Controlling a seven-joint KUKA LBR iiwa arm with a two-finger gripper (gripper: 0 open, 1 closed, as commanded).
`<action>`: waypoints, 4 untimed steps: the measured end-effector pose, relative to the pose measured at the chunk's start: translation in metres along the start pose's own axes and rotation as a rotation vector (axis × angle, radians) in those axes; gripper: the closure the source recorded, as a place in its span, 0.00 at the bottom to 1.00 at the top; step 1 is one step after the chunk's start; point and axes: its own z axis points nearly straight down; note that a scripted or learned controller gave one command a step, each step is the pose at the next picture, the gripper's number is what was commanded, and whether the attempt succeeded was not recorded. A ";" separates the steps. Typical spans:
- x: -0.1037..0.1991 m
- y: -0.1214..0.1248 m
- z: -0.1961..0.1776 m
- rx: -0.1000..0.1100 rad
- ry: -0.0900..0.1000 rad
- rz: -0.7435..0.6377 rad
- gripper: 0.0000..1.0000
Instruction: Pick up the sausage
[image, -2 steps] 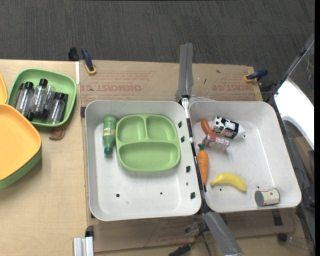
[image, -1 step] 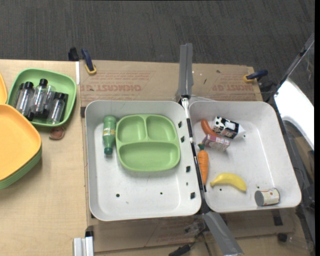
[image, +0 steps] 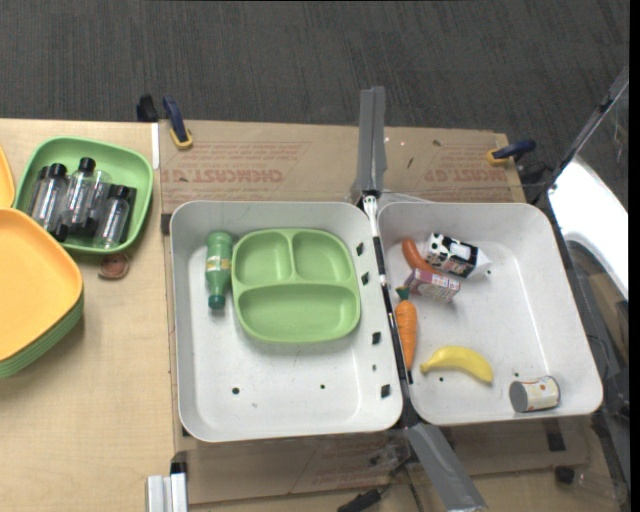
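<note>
Lying in the right bin (image: 560, 300): 1 sausage (image: 413, 252), 1 carrot (image: 405, 330), 1 banana (image: 458, 364).

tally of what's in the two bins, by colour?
Green: 2, divided plate, bottle
Orange/red: 2, sausage, carrot
Yellow: 1, banana
Black-and-white: 1, cow-print carton
Pink: 1, small box
Grey/tan: 1, can
Total: 8

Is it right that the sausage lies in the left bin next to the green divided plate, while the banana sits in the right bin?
Not quite. In the camera view the sausage lies in the right bin, beside the small carton. The banana is in the right bin as you said; the green divided plate sits in the left bin.
</note>
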 end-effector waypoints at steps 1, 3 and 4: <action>0.033 0.008 0.000 0.000 0.000 -0.016 1.00; 0.070 0.016 0.000 0.000 0.001 0.024 1.00; 0.074 0.017 -0.001 0.000 0.002 0.013 1.00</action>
